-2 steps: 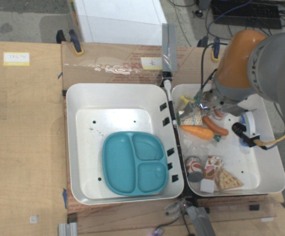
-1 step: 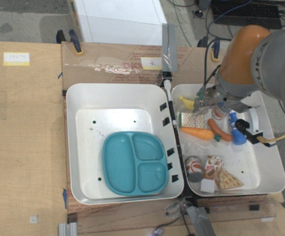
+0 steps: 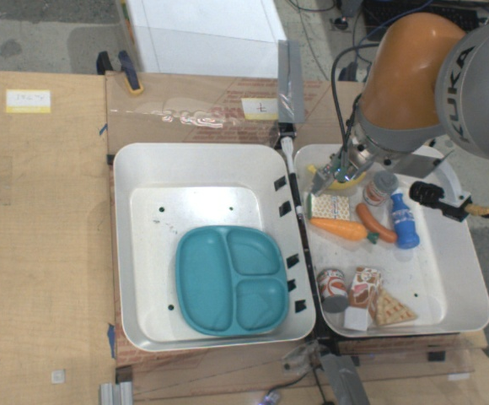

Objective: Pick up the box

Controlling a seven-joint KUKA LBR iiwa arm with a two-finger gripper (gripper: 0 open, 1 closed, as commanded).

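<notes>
Camera view: nearest the lens is the arm's orange band (image 3: 409, 70), w/ the hand (image 3: 339, 174) under it at the right bin's (image 3: 472, 298) far-left corner. The box (image 3: 330, 206) lies just below the hand toward the viewer, almost touching, long axis roughly left-right, a carrot (image 3: 339, 229) beside it. Can't tell the hand's state. Judged next: short drop toward viewer.

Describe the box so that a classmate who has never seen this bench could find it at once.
Look in the right-hand white bin, near its upper left corner. The box lies just above the orange carrot: small, flat and pale, with a checked pattern, the one squared shape among rounded foods.
</notes>
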